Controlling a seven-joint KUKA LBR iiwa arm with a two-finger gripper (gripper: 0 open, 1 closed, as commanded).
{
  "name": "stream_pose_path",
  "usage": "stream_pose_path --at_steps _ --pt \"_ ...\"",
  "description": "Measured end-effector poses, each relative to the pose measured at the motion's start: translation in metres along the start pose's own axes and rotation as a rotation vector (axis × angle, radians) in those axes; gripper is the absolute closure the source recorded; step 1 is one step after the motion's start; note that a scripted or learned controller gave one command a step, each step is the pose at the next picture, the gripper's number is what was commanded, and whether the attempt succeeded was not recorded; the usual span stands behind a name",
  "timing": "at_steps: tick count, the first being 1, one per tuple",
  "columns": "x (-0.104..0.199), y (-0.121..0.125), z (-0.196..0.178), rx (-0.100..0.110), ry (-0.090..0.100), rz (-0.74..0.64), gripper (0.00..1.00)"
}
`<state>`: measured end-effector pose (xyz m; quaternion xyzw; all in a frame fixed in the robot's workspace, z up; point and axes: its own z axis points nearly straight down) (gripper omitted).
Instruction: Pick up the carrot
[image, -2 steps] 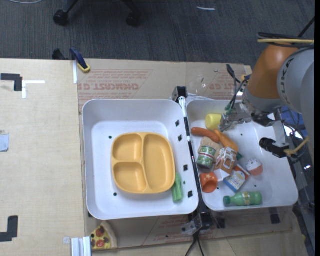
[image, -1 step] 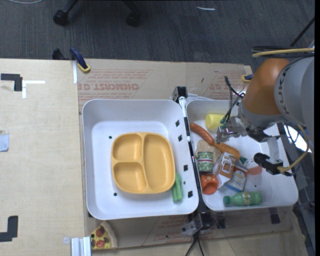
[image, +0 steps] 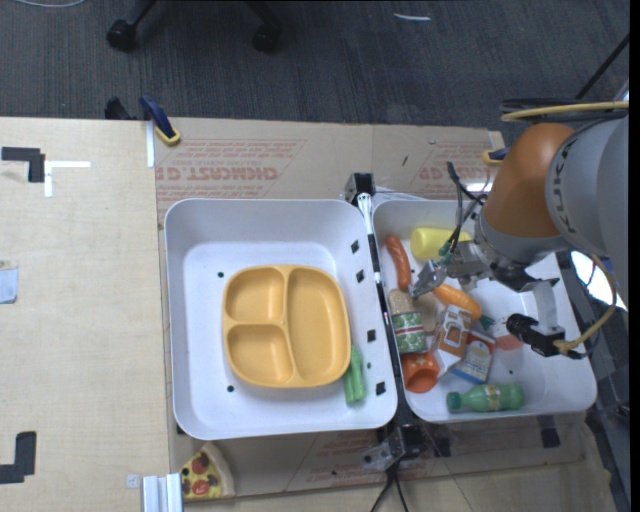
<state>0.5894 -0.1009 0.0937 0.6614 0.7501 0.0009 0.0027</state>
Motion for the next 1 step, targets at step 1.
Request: stream_pose_path --at_steps 1 --pt "-0.0008 0.0017 -0.01 -0.003 -0.001 0.001 1.0"
